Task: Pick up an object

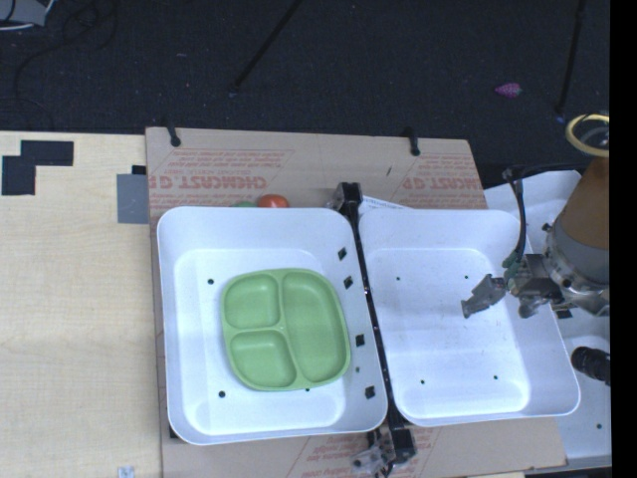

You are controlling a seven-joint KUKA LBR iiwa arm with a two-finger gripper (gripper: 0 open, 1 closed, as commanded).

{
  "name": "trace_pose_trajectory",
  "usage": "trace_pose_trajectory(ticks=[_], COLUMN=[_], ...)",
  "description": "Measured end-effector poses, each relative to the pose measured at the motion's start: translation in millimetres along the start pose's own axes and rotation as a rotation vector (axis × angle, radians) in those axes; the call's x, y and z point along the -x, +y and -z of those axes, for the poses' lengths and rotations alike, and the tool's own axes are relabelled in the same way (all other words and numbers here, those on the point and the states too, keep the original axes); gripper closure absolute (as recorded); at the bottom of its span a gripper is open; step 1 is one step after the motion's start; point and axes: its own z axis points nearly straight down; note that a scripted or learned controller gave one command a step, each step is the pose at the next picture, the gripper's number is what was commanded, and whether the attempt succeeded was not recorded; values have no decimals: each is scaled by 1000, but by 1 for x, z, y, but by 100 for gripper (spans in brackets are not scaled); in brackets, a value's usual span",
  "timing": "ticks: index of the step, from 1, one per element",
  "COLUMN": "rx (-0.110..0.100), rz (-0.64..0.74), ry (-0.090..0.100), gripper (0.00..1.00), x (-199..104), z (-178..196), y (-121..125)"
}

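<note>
We see a green divided plate point(286, 329) lying flat in the left bin point(189, 257), near the middle of its floor, its three compartments facing up. The arm point(587, 217) comes in from the right, and much of it is cut off at the frame's edge, so we make out little more than the orange band and the grey wrist. The gripper point(485, 298) hangs over the right bin point(438, 232), toward its right side, well apart from the plate. It is small and dark against the white floor, and we cannot tell how far the jaws stand apart; we see nothing between them. Behind the left bin's far rim a small red-orange object point(272, 202) peeks out, mostly hidden, with a sliver of something green just beside it. Both bins sit on a cardboard sheet point(299, 172) on the tabletop point(70, 347).
</note>
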Motion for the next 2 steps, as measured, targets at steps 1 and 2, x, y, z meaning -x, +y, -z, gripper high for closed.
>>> trace_pose_trajectory(ticks=[1, 2], rx=[14, 7], rz=[3, 2], ry=[-3, 0], gripper=[0, 0], x=[0, 4], z=[7, -43], y=[3, -6])
